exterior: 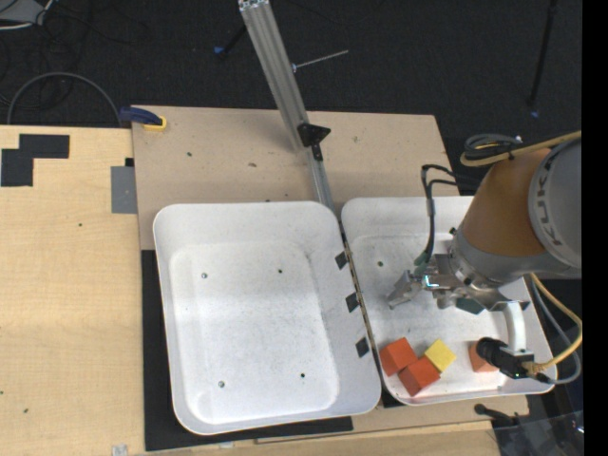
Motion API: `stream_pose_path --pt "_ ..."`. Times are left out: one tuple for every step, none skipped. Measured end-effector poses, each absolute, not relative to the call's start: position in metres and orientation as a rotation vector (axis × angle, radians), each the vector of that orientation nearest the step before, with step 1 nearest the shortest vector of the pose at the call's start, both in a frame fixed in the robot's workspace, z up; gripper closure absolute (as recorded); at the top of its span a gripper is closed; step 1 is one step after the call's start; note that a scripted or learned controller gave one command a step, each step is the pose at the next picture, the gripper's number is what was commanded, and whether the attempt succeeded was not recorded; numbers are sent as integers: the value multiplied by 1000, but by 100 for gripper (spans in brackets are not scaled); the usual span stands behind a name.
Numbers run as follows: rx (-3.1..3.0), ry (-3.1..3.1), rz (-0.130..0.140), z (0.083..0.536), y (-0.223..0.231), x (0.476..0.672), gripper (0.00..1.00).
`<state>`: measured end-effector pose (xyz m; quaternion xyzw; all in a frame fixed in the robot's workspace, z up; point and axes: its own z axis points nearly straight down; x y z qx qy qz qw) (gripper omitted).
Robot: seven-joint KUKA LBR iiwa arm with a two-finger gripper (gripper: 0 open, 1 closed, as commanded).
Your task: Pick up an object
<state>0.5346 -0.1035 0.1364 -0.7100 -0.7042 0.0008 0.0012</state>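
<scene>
Blocks sit clustered at the right bin's near edge: two red blocks touching a yellow block, an orange block just beside. You see the gripper hanging above bare floor behind them, arm slanting in from the right; whether its fingers are apart, you cannot tell. The left bin gives open room.

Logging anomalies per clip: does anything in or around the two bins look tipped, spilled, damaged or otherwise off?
Nothing stands out. Both red blocks, the yellow block and an orange piece sit inside the right bin at its near edge. The hand hovers above that bin's floor. The left bin sits level.
</scene>
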Motion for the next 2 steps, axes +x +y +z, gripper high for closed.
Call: stream_pose_path --pt "-2225 -2220 -3 91 -96 518 0" --pt "-2223 -2228 -7 479 -42 561 0"
